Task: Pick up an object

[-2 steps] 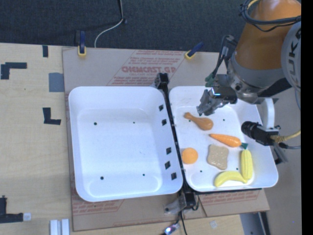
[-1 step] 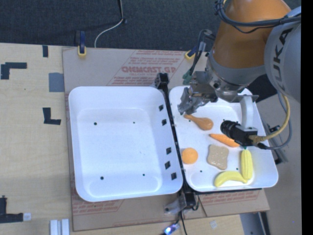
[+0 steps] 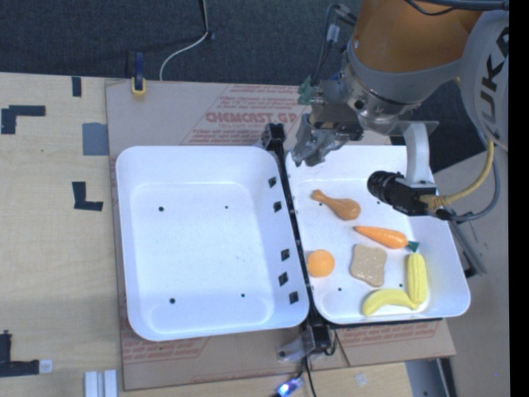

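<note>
The right bin [image 3: 459, 281] holds several toy foods. A brown drumstick [image 3: 337, 205] lies near its top left, with an orange carrot [image 3: 382, 236] below it. An orange ball [image 3: 320, 263] sits by the left wall, beside a tan bread slice [image 3: 369, 265]. A yellow banana [image 3: 390, 303] and a yellow corn cob [image 3: 417, 277] lie in the front right corner. My gripper [image 3: 312, 150] hangs over the bin's back left corner, above and left of the drumstick. Nothing is visibly held in it.
The left bin [image 3: 132, 172] sits against the right one, joined along a black-clipped divider [image 3: 285, 222]. A black cylinder [image 3: 395, 191] on the arm overhangs the right bin's back. Both bins rest on a cardboard sheet [image 3: 215, 114].
</note>
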Robot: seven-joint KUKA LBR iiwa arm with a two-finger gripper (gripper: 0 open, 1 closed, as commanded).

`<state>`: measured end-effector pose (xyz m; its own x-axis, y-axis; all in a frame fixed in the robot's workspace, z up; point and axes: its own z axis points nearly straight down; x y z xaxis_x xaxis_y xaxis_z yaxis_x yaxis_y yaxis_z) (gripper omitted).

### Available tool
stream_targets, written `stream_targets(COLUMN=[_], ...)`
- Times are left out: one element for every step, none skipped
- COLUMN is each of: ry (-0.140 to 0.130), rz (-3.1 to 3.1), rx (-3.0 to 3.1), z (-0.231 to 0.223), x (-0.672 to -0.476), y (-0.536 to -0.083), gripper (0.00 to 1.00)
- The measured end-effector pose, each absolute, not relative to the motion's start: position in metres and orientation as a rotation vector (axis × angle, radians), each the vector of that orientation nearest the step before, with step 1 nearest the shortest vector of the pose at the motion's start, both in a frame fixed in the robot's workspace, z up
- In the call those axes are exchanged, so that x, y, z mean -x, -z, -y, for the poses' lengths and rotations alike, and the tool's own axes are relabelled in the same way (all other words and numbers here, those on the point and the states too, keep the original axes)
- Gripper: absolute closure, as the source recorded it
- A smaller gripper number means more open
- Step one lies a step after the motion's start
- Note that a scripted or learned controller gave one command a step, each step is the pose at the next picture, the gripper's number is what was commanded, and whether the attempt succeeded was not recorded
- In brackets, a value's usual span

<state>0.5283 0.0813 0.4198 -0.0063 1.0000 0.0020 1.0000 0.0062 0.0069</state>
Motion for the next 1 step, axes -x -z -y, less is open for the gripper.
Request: stream_targets(ry=[0.007], rz=[-2.223], rx=[-2.222], z=[-0.0739], x=[-0.5258], y=[-0.3761], gripper=[1.0])
